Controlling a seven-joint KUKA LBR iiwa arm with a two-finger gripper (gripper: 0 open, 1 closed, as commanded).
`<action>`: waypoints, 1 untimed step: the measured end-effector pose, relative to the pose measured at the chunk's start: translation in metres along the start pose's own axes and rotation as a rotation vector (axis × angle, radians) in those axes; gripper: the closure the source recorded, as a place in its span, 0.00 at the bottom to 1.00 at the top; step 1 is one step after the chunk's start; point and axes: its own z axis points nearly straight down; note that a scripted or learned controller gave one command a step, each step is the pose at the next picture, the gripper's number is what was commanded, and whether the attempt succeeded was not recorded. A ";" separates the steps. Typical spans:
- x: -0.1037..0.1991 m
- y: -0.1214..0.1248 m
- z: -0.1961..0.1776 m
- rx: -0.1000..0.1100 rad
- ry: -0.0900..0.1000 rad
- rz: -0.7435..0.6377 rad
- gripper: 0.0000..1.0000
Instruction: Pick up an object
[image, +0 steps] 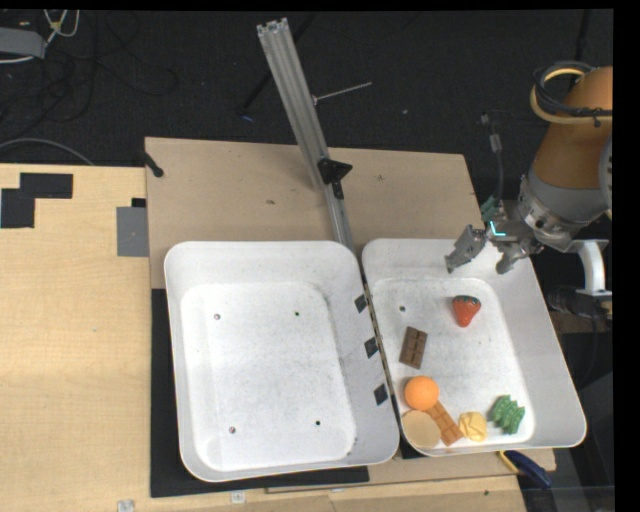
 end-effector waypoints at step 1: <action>0.000 0.001 -0.003 -0.004 -0.001 -0.002 0.00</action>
